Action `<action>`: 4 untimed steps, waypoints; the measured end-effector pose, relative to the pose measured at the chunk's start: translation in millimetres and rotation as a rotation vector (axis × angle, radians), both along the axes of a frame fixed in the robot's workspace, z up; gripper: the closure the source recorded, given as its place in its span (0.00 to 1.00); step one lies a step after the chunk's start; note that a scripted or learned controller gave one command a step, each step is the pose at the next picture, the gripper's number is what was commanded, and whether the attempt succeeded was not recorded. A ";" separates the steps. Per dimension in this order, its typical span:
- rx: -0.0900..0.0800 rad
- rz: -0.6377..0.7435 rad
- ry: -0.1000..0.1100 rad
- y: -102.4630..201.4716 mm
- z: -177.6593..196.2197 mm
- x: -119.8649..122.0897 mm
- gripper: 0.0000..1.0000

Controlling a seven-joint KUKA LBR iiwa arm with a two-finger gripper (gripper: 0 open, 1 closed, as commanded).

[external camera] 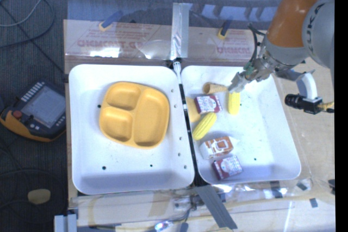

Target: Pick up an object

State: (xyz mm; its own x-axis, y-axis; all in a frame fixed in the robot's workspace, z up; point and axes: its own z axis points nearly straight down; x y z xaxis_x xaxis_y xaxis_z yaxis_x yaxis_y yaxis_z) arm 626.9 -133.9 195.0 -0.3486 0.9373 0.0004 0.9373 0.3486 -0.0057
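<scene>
My gripper [238, 83] hangs low over the back of the right bin [272, 138], its tip just above a small yellow corn piece [234, 102] and right of a tan cone [215, 87]. Nothing shows as held. Further left in that bin lie a red packet [207, 104] and a longer yellow corn cob [204, 125]. Towards the front are an orange-and-white packet [218, 145] and a dark red packet [227, 165]. The orange band of the arm [291, 16] rises at the upper right.
A yellow divided plate [134, 114] sits in the left bin [87, 171]. The rim between the bins [185, 117] runs down the middle. A black fitting [303, 100] sticks out beside the right bin. A teach pendant [35, 111] lies on the floor at left.
</scene>
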 end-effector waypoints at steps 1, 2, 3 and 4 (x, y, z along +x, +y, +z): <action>0.000 -0.094 0.001 -38.2 -91.3 -20.6 1.00; 0.000 -0.095 0.002 -38.2 -91.7 -21.0 0.00; -0.003 -0.024 0.025 -19.3 -108.5 18.1 0.00; -0.007 -0.022 0.018 -18.6 -101.5 19.8 1.00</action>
State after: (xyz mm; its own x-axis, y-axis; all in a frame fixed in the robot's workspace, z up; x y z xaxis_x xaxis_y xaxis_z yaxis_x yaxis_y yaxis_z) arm 646.6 -152.6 93.6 -0.3283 0.9446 -0.0002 0.9443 0.3282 -0.0246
